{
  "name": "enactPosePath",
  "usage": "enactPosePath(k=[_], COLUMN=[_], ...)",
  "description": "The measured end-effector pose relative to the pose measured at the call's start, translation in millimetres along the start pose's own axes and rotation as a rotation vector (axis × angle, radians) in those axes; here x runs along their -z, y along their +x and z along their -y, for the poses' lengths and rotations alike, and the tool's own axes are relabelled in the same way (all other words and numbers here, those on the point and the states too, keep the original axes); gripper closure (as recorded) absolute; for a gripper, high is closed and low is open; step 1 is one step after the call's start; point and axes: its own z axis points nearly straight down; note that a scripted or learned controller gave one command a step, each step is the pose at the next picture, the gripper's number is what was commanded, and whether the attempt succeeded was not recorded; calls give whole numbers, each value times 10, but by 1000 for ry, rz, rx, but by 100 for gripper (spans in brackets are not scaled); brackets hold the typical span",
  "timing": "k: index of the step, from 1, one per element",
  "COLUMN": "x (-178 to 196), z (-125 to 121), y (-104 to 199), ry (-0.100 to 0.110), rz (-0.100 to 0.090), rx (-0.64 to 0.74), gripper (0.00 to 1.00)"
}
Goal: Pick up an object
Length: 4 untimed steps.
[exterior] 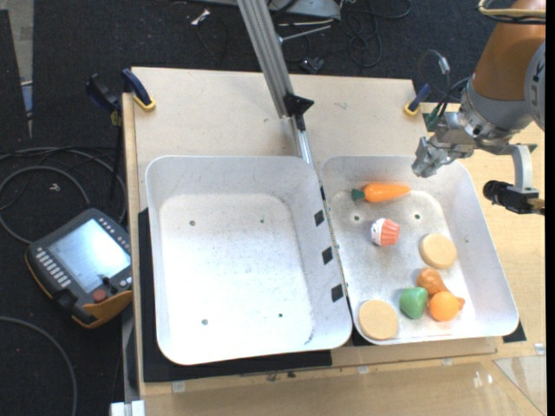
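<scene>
Gripper (pixel 427 165) sits at the far edge of the right bin (pixel 486 232), up near its far right corner, hanging from the grey wrist with the orange band of the arm (pixel 507 55) above it. From my seat I cannot tell its state; it is small and dark against the rim, and I see nothing gripped in it.

Room to move: the far half of the right bin is fairly open, with just the carrot (pixel 384 192) lying crosswise a little inside the far rim, nearest the gripper but apart from it. The bin's right wall is bare along most of its length. A metal pole (pixel 270 50) slants down to the seam between the two bins at their far edge, and black tabs (pixel 328 254) run along that seam.

Contents of the right bin: a small red and white piece (pixel 384 231) near the middle; a tan disc (pixel 438 251) toward the right wall; a second tan disc (pixel 378 319) at the near edge by the near left corner; and a tight cluster at the near right, a green pepper (pixel 414 302) touching an orange fruit (pixel 444 306), with another orange piece (pixel 430 279) just behind them.

Beside it, I see only scuffed white floor in the left bin (pixel 230 258)
</scene>
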Motion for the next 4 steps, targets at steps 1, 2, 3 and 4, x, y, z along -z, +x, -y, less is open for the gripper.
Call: enactPosePath(k=[1,2,3,4], x=[542,583,555,390], z=[-20,64,78,246], y=[-1,583,1187,1692], ry=[-2,6,7,10], rz=[0,-4,-4,-4], rx=[0,4,5,4], gripper=[100,100,100,100])
